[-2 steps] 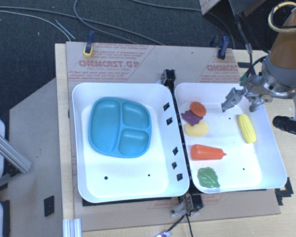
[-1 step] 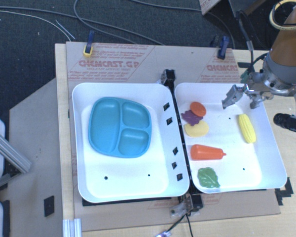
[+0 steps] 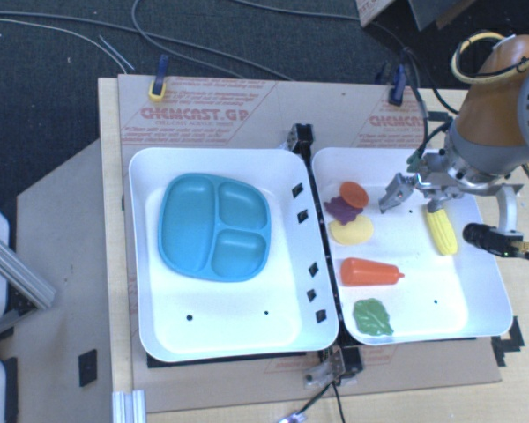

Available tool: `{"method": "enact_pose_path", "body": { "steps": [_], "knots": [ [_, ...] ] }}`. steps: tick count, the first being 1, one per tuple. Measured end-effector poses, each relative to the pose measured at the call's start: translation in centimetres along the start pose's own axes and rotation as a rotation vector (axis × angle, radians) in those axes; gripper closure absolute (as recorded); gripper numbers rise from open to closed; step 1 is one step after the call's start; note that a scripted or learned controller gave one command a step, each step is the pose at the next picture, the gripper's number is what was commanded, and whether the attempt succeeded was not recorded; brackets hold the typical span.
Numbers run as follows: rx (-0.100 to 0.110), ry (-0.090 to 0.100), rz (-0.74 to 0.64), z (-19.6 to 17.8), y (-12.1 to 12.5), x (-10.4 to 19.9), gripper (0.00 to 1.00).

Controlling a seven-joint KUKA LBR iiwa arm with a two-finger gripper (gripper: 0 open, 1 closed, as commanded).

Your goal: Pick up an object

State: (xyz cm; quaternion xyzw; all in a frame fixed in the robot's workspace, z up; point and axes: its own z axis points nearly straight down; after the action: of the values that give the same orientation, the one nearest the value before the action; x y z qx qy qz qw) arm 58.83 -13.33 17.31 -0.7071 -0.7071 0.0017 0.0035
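Observation:
The right bin (image 3: 476,302) holds several toy foods. Along its left side lie an orange piece (image 3: 353,194), a purple piece (image 3: 339,208), a yellow piece (image 3: 351,230), an orange carrot (image 3: 370,272) and a green piece (image 3: 372,316). A yellow corn cob (image 3: 442,230) lies further right. My gripper (image 3: 414,200) hangs over the upper middle of this bin, between the orange piece and the corn cob. Its fingers are spread open with nothing between them. One fingertip sits just above the top end of the corn.
A blue divided plate (image 3: 215,226) lies in the left bin (image 3: 238,324). A black divider with clips (image 3: 313,245) runs between the bins. The grey arm with its orange band (image 3: 498,86) comes in from the upper right. Cables trail behind the bench.

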Motion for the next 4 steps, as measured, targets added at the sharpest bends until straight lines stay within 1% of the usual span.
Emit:
{"method": "enact_pose_path", "body": {
  "steps": [1, 2, 3, 4],
  "knots": [
    [0.001, 0.000, 0.000, 6.2, -0.7, 0.1, 0.00],
    [-0.004, 0.000, 0.000, 8.9, -0.7, 0.1, 0.00],
    [-0.009, -0.001, 0.000, 7.6, -0.5, 0.1, 1.00],
    [-0.012, -0.004, -0.001, 1.2, -0.6, 0.4, 1.00]
  ]
}}
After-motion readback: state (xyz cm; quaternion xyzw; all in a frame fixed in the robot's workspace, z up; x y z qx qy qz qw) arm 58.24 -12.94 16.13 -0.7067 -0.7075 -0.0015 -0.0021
